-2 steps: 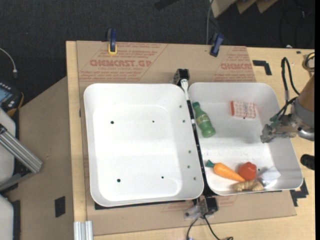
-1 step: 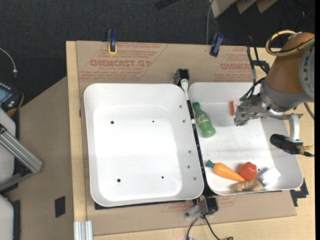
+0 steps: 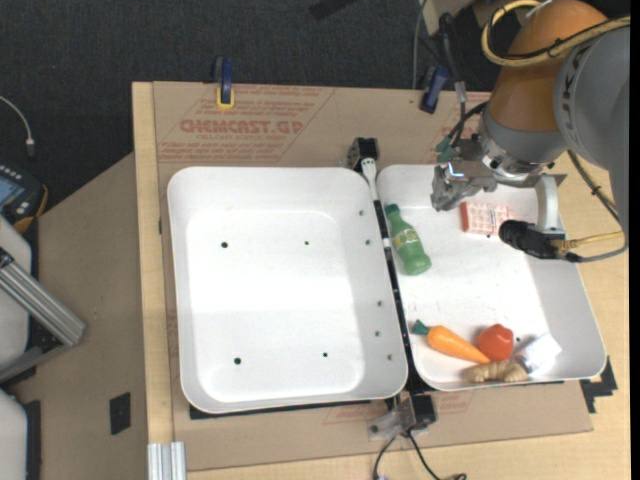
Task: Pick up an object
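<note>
1. A flat brown cardboard sheet with red lettering [image 3: 245, 120] covers the bench under both bins; a blue clamp [image 3: 223, 76] grips its far edge on the left, and a second blue clamp [image 3: 433, 86] sits further right on that edge.
2. The left shallow white plastic bin [image 3: 200, 298] shows bare floor with four small dark dots.
3. The right shallow white plastic bin [image 3: 575, 318] lies touching the left one along a shared rim.
4. A green plastic bottle [image 3: 406, 240] lies on its side in the right bin, just beside that shared rim, towards the far half.
5. Near the front rim lie an orange toy carrot with a green tip [image 3: 452, 343], a red rounded toy like a tomato [image 3: 495, 341] just beside it, and a tan knobbly piece [image 3: 492, 372] in front of both.
6. A small white card with red print [image 3: 484, 218] lies flat at the far side of the right bin.
7. The grey two-finger gripper [image 3: 447, 190] hangs over the far part of the right bin, between the bottle and the card, near both. Whether its fingers are apart or together cannot be told; nothing is seen between them.
</note>
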Robot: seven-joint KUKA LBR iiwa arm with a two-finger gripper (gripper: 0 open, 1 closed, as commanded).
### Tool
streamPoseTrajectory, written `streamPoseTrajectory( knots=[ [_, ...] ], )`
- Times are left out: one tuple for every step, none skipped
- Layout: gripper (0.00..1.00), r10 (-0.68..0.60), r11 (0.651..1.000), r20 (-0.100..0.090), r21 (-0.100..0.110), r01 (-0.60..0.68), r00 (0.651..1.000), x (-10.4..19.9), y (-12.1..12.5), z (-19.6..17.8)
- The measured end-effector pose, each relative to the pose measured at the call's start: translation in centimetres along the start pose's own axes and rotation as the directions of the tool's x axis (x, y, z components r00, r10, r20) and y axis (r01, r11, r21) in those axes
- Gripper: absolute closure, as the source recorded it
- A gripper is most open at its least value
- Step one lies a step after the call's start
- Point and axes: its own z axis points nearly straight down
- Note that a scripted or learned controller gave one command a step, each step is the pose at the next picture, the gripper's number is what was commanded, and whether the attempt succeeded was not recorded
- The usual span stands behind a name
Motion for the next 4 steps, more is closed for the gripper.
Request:
streamPoseTrajectory(
  knots=[
    [0.00,0.009,1.000,0.002,0.009,-0.009,1.000,-0.6,-0.3,0.4],
    [0.00,0.015,1.000,0.002,0.018,-0.015,1.000,-5.4,-2.6,5.6],
    [0.00,0.015,1.000,0.001,0.017,-0.015,1.000,-10.0,-5.2,10.6],
    [0.00,0.011,1.000,0.004,0.008,-0.011,1.000,-11.6,-4.2,10.3]
  ],
)
